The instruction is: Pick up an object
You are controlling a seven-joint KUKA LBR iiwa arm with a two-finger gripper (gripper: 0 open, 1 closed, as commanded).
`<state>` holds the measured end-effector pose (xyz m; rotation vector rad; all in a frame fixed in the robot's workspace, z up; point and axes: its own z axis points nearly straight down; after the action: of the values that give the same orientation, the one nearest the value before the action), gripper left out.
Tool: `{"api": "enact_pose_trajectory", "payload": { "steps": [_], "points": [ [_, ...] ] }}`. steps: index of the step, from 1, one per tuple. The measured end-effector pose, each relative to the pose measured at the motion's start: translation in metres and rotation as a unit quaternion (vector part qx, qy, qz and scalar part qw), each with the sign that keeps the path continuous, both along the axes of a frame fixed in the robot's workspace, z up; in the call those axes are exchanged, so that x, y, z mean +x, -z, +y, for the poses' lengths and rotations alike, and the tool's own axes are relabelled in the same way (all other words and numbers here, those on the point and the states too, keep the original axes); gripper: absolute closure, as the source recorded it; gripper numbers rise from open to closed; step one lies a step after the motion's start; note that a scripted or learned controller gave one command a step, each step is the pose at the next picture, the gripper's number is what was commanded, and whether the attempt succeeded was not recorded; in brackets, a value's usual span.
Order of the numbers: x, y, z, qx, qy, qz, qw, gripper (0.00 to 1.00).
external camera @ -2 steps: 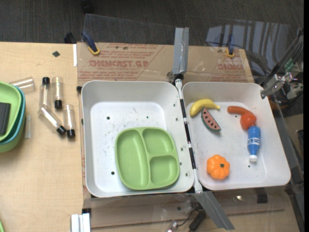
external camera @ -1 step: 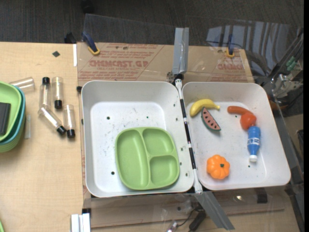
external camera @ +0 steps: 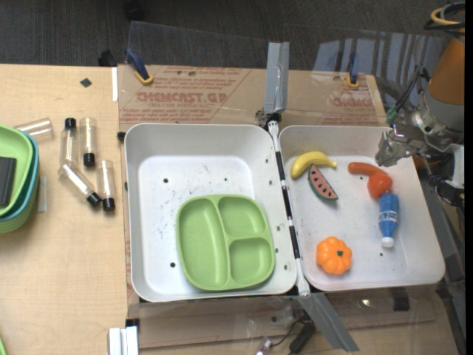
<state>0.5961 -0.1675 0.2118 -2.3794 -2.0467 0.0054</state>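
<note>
Robot arm (external camera: 446, 87) reaches in from the right, its pincer (external camera: 389, 152) hanging over the top-right corner of the right bin (external camera: 414, 272), just above and right of the carrot (external camera: 372, 177). Whether the pincer grips anything cannot be made out at this angle.

Right bin holds five items: banana (external camera: 310, 162) at top left, melon slice (external camera: 323, 183) just below it and touching or nearly so, carrot near the top right, blue bottle (external camera: 388, 217) lying beneath the carrot w/ cap toward the front, and a pumpkin (external camera: 334, 255) near the front, apart from the rest.

Left bin (external camera: 148, 198) carries a green tray (external camera: 225, 241) w/ three compartments, set toward the front right.

On the bench (external camera: 59, 272), left of the bins: several clear tubes (external camera: 87, 172) w/ black caps, scattered close together, and a stack of green plates (external camera: 18, 176) at the far left edge. Cardboard (external camera: 192, 95) lies behind the bins.
</note>
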Motion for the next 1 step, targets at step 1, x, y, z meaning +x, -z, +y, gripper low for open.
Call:
{"api": "enact_pose_trajectory", "payload": {
  "steps": [1],
  "points": [
    [-0.0794,0.1196,0.0601,0.0000,0.062,0.000,0.9980,1.00]
  ]
}}
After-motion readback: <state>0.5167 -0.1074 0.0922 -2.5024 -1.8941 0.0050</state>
